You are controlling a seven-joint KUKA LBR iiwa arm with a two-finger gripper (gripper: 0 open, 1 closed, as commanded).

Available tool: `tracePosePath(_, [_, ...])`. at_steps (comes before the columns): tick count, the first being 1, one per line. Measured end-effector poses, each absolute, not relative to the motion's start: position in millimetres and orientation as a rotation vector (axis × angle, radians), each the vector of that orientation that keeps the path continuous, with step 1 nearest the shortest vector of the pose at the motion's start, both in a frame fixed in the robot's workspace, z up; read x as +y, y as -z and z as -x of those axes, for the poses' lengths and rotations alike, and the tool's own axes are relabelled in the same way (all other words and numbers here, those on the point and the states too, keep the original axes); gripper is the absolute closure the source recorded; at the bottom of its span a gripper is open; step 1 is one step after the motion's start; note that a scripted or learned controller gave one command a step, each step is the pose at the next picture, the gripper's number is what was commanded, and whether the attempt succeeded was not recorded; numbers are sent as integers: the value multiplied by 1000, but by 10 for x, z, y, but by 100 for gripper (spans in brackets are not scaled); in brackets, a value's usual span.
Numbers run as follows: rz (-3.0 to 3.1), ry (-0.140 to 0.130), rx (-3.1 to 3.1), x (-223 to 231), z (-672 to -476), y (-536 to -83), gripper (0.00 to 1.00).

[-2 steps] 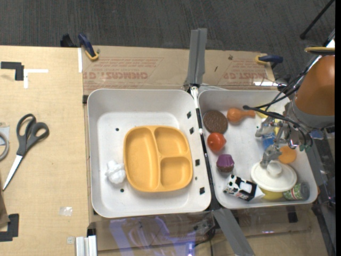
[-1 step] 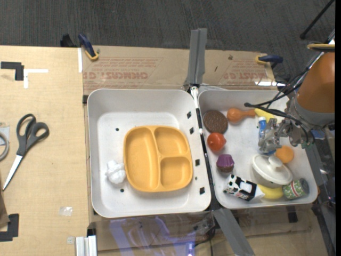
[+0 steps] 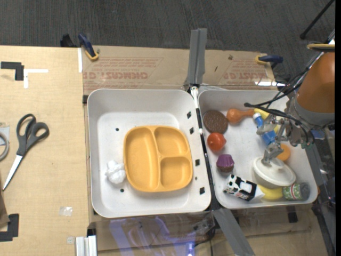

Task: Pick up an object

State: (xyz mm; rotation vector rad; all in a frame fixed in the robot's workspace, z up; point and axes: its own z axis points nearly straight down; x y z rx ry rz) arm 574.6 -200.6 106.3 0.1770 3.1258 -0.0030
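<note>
I see my gripper (image 3: pixel 273 152) low over the round white lid (image 3: pixel 273 172); its grip I cannot tell. Crowded neighbours, like the yellow banana (image 3: pixel 272 193), could get knocked, I reckon.

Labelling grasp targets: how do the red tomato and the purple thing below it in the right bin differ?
The tomato is red, smooth and round; the purple object is darker and looks ridged. The tomato lies nearer the brown disc; the purple object lies nearer the black-and-white cow toy. The tomato looks slightly larger. Both are small, rest on the right bin floor near its left wall, and lie apart from the tool.
</note>
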Motion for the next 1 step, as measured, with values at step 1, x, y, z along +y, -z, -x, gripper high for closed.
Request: tracePosePath(1, [-175, 6, 3121, -2009, -5762, -1168, 100])
